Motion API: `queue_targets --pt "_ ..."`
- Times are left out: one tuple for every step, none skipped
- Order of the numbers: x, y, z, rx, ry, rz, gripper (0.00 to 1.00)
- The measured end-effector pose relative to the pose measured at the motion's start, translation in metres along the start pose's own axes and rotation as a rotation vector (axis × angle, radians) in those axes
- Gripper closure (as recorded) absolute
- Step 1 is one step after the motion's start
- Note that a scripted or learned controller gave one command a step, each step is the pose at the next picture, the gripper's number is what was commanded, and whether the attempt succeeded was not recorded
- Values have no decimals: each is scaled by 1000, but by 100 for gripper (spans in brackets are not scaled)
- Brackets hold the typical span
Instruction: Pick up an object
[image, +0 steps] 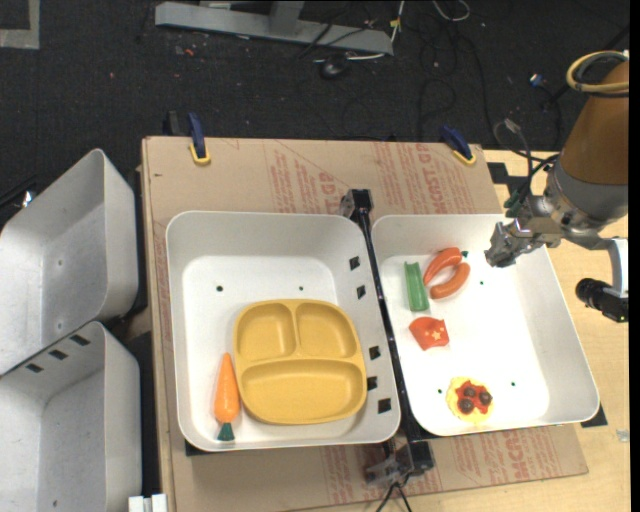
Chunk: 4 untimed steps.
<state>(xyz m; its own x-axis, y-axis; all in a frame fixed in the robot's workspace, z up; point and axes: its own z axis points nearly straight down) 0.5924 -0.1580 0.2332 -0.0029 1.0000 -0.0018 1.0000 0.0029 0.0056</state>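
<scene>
The right bin (560, 340) holds a hot dog (446, 272), a green stick-shaped piece (415, 285), a red chunk (430, 332) and a yellow round piece with dark berries (470, 397). My gripper (503, 246) hangs over the upper right part of that bin, just right of the hot dog and apart from it. Nothing shows between its fingers. In the left bin (200, 300) lie a yellow divided plate (300, 360) and an orange carrot (227, 391) beside the plate's left edge.
The two bins sit side by side on a cardboard sheet (300, 170), joined by a black divider (372, 290). Two more white bins (60, 330) stand off the bench at the left. The arm (595, 150) comes in from the upper right.
</scene>
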Motion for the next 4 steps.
queue_targets --pt "0 1 -39 0 0 0 100" --pt "55 -3 -22 7 3 -3 100" --pt "112 -6 -26 6 3 -4 100" --pt "167 -6 -25 6 3 -5 100"
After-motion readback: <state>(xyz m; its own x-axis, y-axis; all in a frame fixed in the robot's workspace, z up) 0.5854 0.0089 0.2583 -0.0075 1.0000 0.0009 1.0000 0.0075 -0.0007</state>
